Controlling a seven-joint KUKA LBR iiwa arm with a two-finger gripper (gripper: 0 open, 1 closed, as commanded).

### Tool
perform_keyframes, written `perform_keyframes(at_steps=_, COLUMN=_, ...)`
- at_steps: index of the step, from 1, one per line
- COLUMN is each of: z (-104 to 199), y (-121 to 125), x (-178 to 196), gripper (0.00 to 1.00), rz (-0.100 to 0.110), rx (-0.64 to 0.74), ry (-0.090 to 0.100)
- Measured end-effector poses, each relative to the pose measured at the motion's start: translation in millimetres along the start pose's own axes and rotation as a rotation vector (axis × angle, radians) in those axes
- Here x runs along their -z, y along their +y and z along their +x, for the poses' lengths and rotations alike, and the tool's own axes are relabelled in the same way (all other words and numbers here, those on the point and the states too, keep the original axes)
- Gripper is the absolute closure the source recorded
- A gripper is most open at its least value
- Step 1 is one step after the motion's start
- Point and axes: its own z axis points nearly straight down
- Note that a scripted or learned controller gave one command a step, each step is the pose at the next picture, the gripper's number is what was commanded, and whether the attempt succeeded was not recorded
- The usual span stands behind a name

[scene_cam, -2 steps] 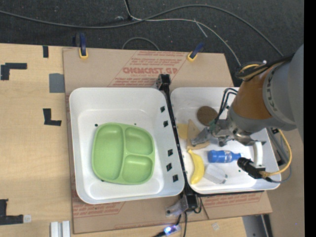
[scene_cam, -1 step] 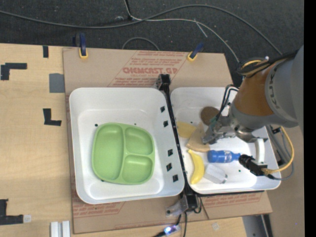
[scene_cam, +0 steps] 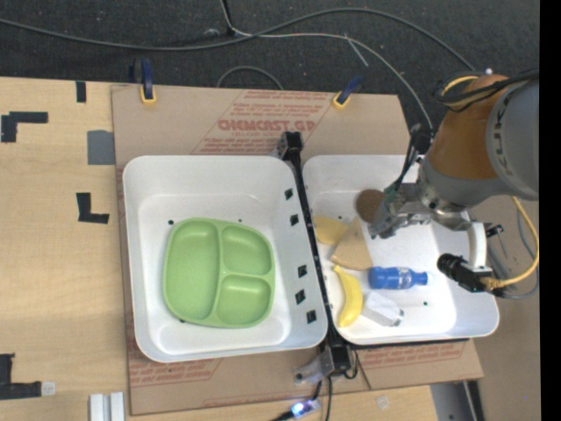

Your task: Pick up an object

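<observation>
While no single item is singled out by the task, the likeliest candidate is looking like the small round brown object [scene_cam: 369, 204] lying in the upper middle of the right shallow white bin [scene_cam: 351, 172], since it is sitting just beside the end effector [scene_cam: 386, 226], up and to the camera's left of it. Whether the two are touching cannot be told from this angle, and nothing is showing clamped in the end effector; whether it is apart or together cannot be told either, as the wrist is hiding it.

Lower in the same bin, the tan wedge-shaped piece [scene_cam: 354, 253] is lying just below and left of the end effector, with the pale yellow rounded piece [scene_cam: 329, 230] beside it toward the bin's left wall. The blue plastic bottle [scene_cam: 395, 278] is lying on its side below the end effector, its long axis running left to right across the view. The yellow banana [scene_cam: 349, 295] is curving top to bottom near the divider, and a small clear-and-white packet [scene_cam: 382, 313] is resting near it by the lower rim.

Further out, the left white bin [scene_cam: 140, 235] is holding a green sectioned plastic plate [scene_cam: 219, 273]. Both bins are sitting on a cardboard sheet [scene_cam: 254, 121] laid over the wooden bench [scene_cam: 53, 261], and the grey arm with its orange band [scene_cam: 465, 139] is reaching in from the right.
</observation>
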Motion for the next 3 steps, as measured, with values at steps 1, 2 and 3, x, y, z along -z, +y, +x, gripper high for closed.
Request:
perform_keyframes(at_steps=1, z=0.4, y=-1.9, x=42.8, gripper=1.00, rz=0.001, rx=-0.001, ry=0.000)
perform_keyframes(at_steps=2, z=0.7, y=-1.0, x=63.6, gripper=1.00, rz=0.003, rx=-0.001, ry=0.001)
perform_keyframes(at_steps=3, z=60.2, y=18.3, x=57.5, gripper=1.00, rz=0.006, rx=0.005, ry=0.003)
